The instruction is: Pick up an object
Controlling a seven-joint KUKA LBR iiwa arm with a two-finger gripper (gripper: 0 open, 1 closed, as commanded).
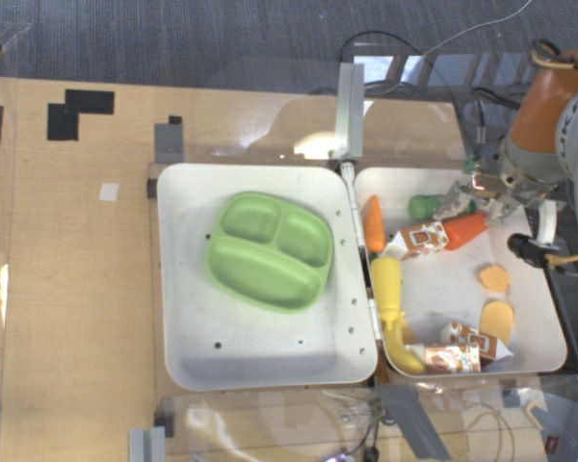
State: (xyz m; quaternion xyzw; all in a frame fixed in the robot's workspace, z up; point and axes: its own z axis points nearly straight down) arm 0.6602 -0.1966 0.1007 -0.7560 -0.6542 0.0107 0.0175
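Down at the near edge of the right bin (555,354) there's a brown-and-white carton (460,351) beside a yellow squeeze bottle (389,301), two orange slices (496,296) just behind. Further back, a second carton (422,240) lies against a red-orange carrot (467,227), a green piece (426,205) behind them. The gripper (488,192) hovers right over that carrot; its grip cannot be told from here, while the green divided plate (270,249) sits in the left bin (183,345).

The green divided plate (270,250) looks like smooth, glossy plastic. The white bins (188,345) — matt plastic. The bench (67,287) — pale wood grain.
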